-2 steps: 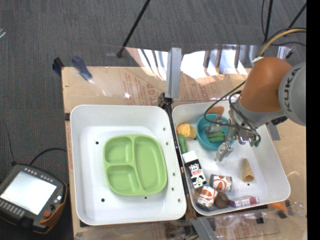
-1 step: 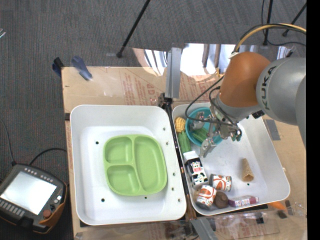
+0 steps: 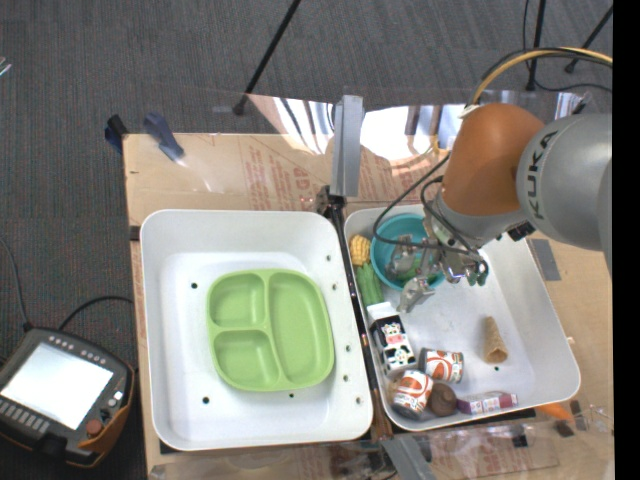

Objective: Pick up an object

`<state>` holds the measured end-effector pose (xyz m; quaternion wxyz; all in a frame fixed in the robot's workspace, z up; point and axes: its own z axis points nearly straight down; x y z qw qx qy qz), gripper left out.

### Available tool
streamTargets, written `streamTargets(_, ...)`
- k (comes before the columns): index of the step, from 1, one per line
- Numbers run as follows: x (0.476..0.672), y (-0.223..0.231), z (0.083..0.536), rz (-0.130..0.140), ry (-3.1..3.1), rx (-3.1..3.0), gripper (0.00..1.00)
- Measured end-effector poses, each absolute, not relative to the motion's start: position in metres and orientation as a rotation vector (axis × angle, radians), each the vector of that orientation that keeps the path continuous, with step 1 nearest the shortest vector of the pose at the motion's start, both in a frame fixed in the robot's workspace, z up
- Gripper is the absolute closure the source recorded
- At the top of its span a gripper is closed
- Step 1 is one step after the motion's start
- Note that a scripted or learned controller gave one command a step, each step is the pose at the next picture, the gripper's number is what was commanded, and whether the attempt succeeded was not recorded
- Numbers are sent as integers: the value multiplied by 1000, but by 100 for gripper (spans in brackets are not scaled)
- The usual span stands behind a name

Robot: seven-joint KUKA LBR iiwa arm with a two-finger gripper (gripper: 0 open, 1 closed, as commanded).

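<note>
Tool (image 3: 432,276) over right bin (image 3: 545,308) by teal bowl (image 3: 392,245); finger state unclear; bare floor mid-bin.

The two bins (image 3: 160,268) are white. The divided plate (image 3: 270,328) is light green. The bowl (image 3: 395,243) is teal, the corn (image 3: 360,249) yellow, the cone (image 3: 495,339) tan. The small carton (image 3: 393,343) has black and white cow spots. The arm (image 3: 540,173) is grey with an orange band.
</note>
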<state>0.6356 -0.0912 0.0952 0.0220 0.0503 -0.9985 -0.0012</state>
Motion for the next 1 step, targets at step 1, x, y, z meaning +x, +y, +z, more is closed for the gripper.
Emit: streamTargets(1, 624, -26, 191, -1, -3147, -115, 100)
